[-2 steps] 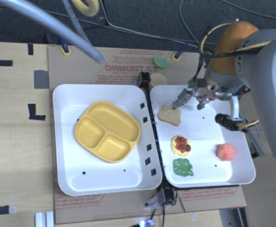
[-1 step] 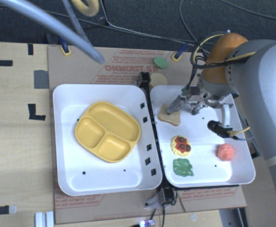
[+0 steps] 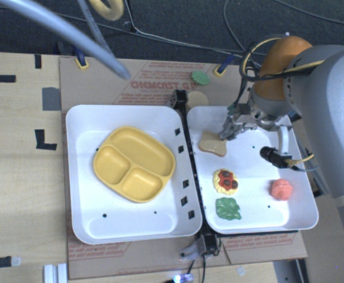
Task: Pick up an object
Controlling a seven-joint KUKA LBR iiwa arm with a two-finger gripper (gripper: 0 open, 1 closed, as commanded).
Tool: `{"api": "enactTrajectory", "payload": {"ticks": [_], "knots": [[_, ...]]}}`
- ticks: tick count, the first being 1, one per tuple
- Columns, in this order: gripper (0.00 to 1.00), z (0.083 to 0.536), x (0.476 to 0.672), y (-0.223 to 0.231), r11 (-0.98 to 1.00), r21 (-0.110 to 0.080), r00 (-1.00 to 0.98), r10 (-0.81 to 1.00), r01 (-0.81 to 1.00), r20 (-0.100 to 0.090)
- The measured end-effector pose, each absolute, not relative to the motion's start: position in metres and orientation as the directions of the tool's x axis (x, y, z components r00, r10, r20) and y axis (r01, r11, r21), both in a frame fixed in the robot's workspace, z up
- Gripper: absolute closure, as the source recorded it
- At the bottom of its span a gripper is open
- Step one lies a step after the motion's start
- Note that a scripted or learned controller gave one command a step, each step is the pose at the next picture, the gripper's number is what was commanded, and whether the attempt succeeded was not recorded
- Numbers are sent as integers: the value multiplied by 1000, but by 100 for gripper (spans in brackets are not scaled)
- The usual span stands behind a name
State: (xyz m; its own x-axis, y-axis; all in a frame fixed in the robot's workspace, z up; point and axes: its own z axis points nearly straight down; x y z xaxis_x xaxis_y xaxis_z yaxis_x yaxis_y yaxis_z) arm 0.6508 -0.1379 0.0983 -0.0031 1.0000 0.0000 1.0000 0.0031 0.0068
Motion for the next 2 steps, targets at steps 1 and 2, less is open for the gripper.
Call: {"api": "enactTrajectory", "payload": {"ticks": [1,2], "knots": [[100,151,662,-137,2,3,-2,1000,1000,0],[100,213,665,-132,2,3,-2,1000,1000,0]]}}
